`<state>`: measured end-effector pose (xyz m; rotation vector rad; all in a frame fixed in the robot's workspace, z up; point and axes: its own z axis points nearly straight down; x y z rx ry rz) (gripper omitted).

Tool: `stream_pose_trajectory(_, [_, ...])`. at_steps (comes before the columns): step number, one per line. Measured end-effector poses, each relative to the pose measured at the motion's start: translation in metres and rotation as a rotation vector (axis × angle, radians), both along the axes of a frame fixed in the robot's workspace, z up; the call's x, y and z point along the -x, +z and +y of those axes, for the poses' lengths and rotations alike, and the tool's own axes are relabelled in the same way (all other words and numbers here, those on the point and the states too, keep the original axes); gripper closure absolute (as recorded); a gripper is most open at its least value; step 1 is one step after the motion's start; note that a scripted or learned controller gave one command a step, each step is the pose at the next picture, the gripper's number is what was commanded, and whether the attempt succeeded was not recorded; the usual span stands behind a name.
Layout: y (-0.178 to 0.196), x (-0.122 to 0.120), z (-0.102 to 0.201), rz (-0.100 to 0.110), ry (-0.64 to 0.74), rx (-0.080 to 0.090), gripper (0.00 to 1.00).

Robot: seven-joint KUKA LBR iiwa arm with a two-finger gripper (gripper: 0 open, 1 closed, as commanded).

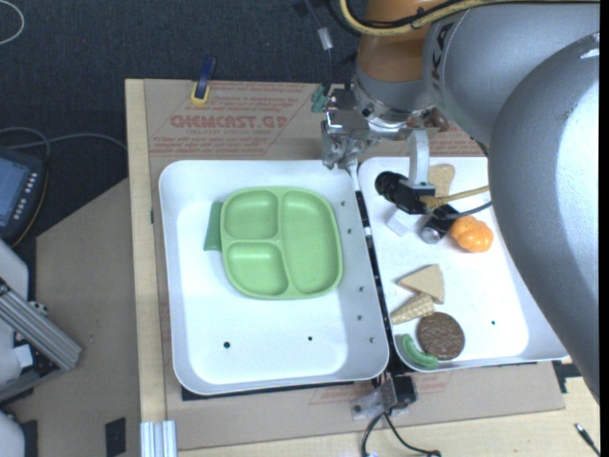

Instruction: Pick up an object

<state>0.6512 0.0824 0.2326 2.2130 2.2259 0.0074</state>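
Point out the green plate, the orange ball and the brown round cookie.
green plate point(282, 243): camera view, on its central divider.
orange ball point(472, 235): camera view, on its middle.
brown round cookie point(441, 335): camera view, on its top face.

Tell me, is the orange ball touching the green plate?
Apart. The camera view shows the orange ball in the right bin and the green plate in the left bin, with both bin rims between them.
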Motion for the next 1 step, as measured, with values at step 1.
stream_pose_trajectory(1, [-0.0176, -0.0113, 0.0041, 0.002, -0.004, 0.002, 1.0])
